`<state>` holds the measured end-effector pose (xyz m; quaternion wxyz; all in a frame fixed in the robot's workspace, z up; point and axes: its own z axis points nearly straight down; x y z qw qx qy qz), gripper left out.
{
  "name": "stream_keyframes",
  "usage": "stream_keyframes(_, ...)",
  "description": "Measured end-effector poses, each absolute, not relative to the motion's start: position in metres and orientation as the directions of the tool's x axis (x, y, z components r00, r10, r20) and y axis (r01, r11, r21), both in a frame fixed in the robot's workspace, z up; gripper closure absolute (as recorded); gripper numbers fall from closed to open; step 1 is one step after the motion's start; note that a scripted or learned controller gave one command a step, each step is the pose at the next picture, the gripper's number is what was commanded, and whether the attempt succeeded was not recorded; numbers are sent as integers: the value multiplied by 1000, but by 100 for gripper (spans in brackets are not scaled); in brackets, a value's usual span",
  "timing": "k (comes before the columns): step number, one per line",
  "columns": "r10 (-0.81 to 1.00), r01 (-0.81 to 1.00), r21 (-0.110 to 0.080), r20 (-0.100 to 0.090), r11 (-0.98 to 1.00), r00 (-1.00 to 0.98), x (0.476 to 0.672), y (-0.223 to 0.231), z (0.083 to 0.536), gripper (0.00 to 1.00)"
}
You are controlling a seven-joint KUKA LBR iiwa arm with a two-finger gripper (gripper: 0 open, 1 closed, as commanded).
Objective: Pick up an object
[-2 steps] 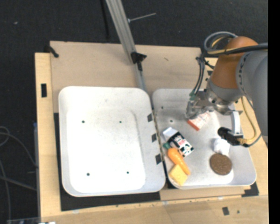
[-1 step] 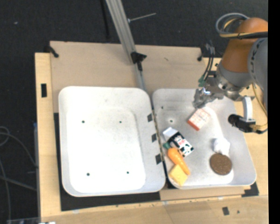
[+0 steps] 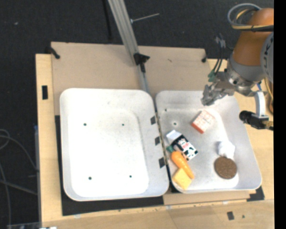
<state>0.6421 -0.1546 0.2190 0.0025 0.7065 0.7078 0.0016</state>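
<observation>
Gripper [image 3: 210, 97] sits over the far edge of the right bin [image 3: 245, 142], tilted toward the bin floor; can't tell how it's set from this angle, and nothing visibly in it. Nearest candidate is the small pink-and-white box [image 3: 203, 121], just beside the gripper toward the near side, lying apart from everything else, so it looks like the cleanest pick: come straight down, centre over it and line up across its short sides. The brown disc [image 3: 225, 168] near the near-right corner lies flat, probably hard to get under. The white lump [image 3: 225, 149] beside it is small and free-standing, a fair second choice. Avoid the cluster along the bin's left edge: black-and-white block [image 3: 183, 146], orange carrot-shaped piece [image 3: 180, 161] and yellow block [image 3: 182, 179] are touching, likely to jam or nudge. Left bin [image 3: 76, 142] isn't relevant to this pick.
</observation>
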Motion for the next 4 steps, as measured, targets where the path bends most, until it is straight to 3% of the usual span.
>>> stream_keyframes(1, 1000, 1000, 0, -1, 4, -4, 623, -109, 215, 100)
stream_keyframes(4, 1000, 1000, 1, 3, 9, -9, 540, 53, 234, 100)
